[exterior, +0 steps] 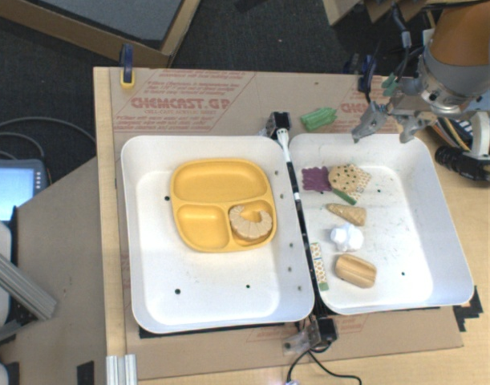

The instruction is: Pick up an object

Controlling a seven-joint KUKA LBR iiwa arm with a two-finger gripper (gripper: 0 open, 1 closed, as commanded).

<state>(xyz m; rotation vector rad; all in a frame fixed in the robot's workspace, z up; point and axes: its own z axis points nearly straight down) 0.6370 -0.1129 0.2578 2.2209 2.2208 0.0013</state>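
Two shallow white plastic bins sit side by side on the bench: left bin [148, 295], right bin [437, 279]. The left bin carries a yellow three-compartment plastic tray [204, 187] toward its far edge, with a tan round bagel-like toy [251, 221] in the tray's near right compartment. My two-finger claw [386, 127] hangs over the far edge of the right bin, near its far right corner; its fingers [365, 128] are spread apart, with nothing between them. The pickable items lie along the right bin's left edge, well apart from me: a tan bread-roll-shaped toy [355, 271] nearest the near edge, a speckled cracker-like piece [349, 179], a purple flat piece [314, 179] touching the cracker, a tan cone-shaped piece [346, 213], a small white lumpy ball [346, 236]. A green plastic piece [318, 119] rests on the bench just beyond the bin's far edge. Risk, as I judge it: the items crowd together, so a descent could pinch two or nudge one aside; flat pieces may slip my fingers; a descent from here would strike the rim.
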